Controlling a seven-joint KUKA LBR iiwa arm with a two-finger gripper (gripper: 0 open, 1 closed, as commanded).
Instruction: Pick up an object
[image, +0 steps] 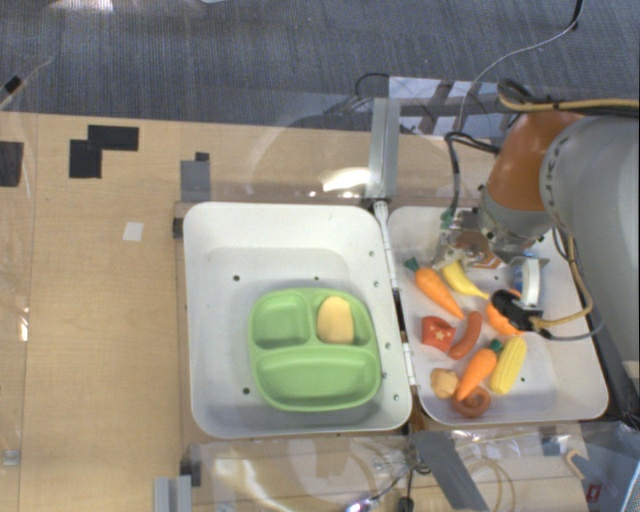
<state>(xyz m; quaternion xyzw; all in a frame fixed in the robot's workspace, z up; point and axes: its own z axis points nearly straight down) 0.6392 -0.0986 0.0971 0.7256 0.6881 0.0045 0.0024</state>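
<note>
I have the grey arm with its orange band reaching in from the three o'clock side, and its two-finger gripper sits low over the far part of the right shallow white bin, at about eleven o'clock within that bin. From this angle I cannot tell how far its end is parted, and I see nothing clearly caught in it.

The toy foods lie scattered in that right bin. A yellow plastic banana is just beside the gripper, at its six o'clock, close enough that I cannot say whether they touch. An orange plastic carrot lies slantwise at the banana's nine o'clock. Lower down I see a small red pepper piece touching a reddish-brown sausage. A second orange carrot lies beside a yellow corn cob, which is at its three o'clock. A small tan lump and a brown ring-shaped piece sit near the bin's six o'clock edge.

The left shallow white bin holds a green plastic divided plate, with a yellow rounded toy resting in its one o'clock compartment.
</note>
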